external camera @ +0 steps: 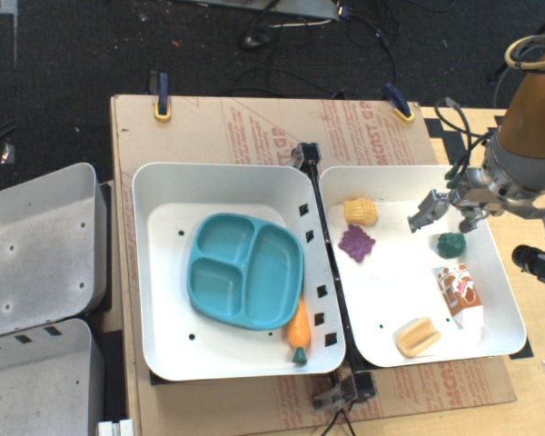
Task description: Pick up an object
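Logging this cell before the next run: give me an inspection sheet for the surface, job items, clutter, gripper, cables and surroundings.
Surface: two white bins side by side, left bin and right bin, on a cardboard sheet held by clamps.
Job items, left bin: teal tray; carrot against its lower right edge.
Job items, right bin: corn, purple piece, green piece, carton, bread, all apart.
Clutter: nothing seen.
Gripper: gripper over the right bin's upper right, nothing between its fingers.
Cables: black cables on the floor beyond the bench.
Surroundings: dark floor; spare bins at left.
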### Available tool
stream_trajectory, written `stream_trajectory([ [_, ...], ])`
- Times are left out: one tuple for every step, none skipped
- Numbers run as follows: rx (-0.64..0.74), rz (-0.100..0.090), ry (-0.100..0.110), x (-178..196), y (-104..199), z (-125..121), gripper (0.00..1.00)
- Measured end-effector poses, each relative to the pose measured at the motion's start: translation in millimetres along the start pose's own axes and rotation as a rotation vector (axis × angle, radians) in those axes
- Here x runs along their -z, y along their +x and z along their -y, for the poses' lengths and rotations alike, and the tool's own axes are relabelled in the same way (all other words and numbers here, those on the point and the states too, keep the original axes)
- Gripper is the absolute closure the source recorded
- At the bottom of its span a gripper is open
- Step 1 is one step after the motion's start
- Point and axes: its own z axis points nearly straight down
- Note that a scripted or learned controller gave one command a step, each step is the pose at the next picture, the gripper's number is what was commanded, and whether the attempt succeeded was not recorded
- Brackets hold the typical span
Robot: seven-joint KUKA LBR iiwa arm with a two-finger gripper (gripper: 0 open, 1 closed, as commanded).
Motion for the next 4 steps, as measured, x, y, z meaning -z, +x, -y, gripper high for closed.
stream_trajectory([
  [0.003,0.002,-0.011,5.9,0.3,-2.3,0.0],
  [0.001,0.0,-0.005,-52.5,7.9,4.3,0.0],
  [0.0,0.001,-0.005,-115.0,2.6,6.9,0.0],
  [0.001,0.001,-0.008,-147.8,3.2,7.1,0.0],
])
